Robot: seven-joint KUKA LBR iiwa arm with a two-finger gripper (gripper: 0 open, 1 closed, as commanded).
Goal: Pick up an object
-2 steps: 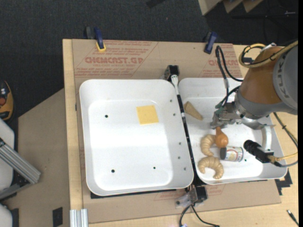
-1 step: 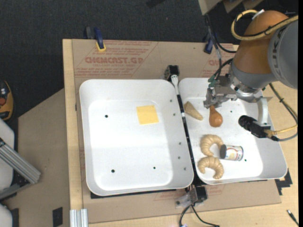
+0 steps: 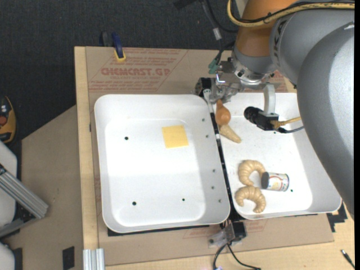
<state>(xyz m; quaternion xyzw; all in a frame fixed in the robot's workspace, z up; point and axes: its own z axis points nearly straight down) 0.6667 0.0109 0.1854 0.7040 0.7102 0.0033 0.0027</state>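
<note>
Nearest you, two croissants and a small can are lying in the right bin. Farther back, a brown onion-like bulb and a pale piece are sitting against the left wall. The gripper is hovering there; you cannot tell its opening. It is risking clipping the wall or nudging the bulb aside.
</note>
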